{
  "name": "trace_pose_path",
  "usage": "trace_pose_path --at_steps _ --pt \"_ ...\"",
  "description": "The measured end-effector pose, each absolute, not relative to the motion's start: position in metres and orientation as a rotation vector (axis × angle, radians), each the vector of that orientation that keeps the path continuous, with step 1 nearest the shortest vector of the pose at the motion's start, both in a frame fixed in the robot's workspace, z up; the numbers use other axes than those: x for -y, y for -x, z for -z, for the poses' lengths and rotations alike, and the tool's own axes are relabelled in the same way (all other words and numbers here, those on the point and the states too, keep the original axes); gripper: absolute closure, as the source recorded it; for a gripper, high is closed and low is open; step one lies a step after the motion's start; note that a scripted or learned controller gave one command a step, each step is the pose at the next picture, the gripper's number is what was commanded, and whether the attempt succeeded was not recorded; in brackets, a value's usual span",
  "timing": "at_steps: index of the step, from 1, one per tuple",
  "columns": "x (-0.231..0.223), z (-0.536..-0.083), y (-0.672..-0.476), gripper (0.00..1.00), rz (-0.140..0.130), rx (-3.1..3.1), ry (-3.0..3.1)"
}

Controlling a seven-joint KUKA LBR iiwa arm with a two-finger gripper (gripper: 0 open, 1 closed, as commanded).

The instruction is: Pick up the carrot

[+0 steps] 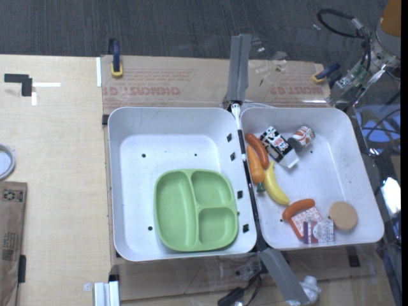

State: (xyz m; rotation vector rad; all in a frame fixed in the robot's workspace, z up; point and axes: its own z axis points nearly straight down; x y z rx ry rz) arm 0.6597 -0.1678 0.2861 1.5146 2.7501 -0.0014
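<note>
The carrot (255, 166) is a short orange piece with a small green end. It lies along the left wall of the right bin (357, 171). A red sausage (257, 147) lies against its upper end, and a banana (275, 187) lies just to its right. The arm's orange band (393, 8) shows at the top right corner, outside the bins. My gripper (361, 75) hangs beyond the right bin's far right corner, well away from the carrot.
The right bin also holds a black-and-white box (276, 143), a small can (303, 135), an orange-red sausage (298, 208), a pink packet (312, 228) and a round tan cookie (344, 215). A green divided plate (196, 210) sits in the left bin (127, 171).
</note>
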Motion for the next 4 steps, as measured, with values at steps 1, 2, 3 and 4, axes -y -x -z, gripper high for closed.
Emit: trace_pose_path --at_steps 1,2,3,4 --pt "0.222 -0.249 -0.660 1.00 0.001 -2.907 -1.191" --pt "0.222 -0.226 -0.652 1.00 0.000 -3.027 -0.838" --pt "0.221 -0.274 -0.647 1.00 0.001 -3.052 -0.729" --pt "0.222 -0.220 -0.589 1.00 0.000 -3.052 -0.742"
